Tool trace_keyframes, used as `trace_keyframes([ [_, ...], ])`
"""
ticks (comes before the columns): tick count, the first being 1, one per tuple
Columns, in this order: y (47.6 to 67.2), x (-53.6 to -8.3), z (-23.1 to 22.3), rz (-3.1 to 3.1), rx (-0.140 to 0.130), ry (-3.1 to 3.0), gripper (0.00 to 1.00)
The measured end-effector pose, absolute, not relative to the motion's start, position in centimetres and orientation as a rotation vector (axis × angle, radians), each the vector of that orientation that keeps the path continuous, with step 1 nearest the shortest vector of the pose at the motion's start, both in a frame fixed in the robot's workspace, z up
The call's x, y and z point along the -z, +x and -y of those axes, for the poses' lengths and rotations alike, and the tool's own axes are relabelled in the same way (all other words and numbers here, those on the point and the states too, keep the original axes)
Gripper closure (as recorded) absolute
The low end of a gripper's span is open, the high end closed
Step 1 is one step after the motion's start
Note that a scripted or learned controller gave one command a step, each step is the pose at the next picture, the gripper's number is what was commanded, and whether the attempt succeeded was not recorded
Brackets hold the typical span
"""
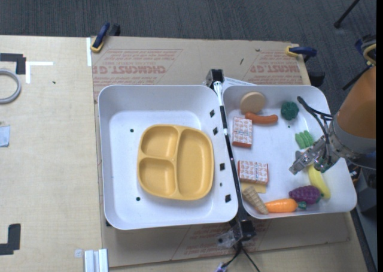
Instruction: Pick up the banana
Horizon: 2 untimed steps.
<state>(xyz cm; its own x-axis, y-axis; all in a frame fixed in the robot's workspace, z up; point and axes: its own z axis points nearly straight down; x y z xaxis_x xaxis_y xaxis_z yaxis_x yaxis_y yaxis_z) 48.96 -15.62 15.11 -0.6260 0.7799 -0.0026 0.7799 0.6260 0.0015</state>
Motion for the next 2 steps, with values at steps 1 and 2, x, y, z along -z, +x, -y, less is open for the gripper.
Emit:
trace_keyframes([
  [1, 48.88, -9.22, 14.88, -2.969, -0.001, 1.029, 1.0],
  [2, 48.88, -9.22, 14.88, -2.969, -0.001, 1.029, 0.0],
])
